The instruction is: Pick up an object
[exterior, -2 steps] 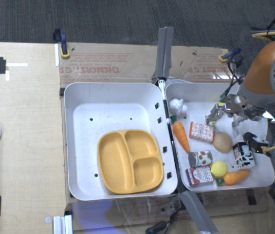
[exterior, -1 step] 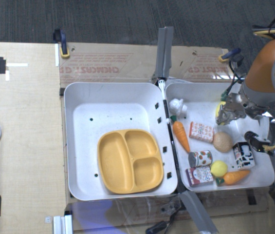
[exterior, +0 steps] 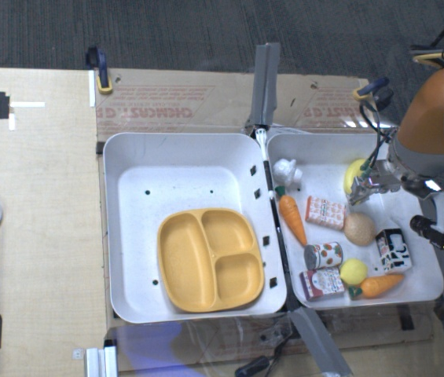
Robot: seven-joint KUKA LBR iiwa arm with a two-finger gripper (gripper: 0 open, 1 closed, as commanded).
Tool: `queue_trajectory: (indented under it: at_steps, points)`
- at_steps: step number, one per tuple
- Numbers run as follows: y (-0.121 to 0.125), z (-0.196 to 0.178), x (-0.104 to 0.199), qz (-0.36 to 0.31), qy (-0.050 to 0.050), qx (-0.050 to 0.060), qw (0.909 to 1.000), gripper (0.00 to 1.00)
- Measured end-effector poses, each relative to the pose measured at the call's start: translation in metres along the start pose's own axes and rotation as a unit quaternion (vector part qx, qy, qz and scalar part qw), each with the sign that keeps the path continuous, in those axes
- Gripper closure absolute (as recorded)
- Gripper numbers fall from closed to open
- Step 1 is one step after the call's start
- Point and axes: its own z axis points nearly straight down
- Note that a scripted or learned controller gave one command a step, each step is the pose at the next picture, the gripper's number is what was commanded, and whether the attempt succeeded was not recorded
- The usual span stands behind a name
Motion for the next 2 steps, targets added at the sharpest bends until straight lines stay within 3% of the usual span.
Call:
queue_trajectory:
  at_steps: [1,2]
  points:
    - [0.0,-0.007,-0.001,0.001,0.001,0.001,1.0,1.0]
    - [-0.015,-0.049,0.023,0.003,0.0,-0.001,1.0,1.0]
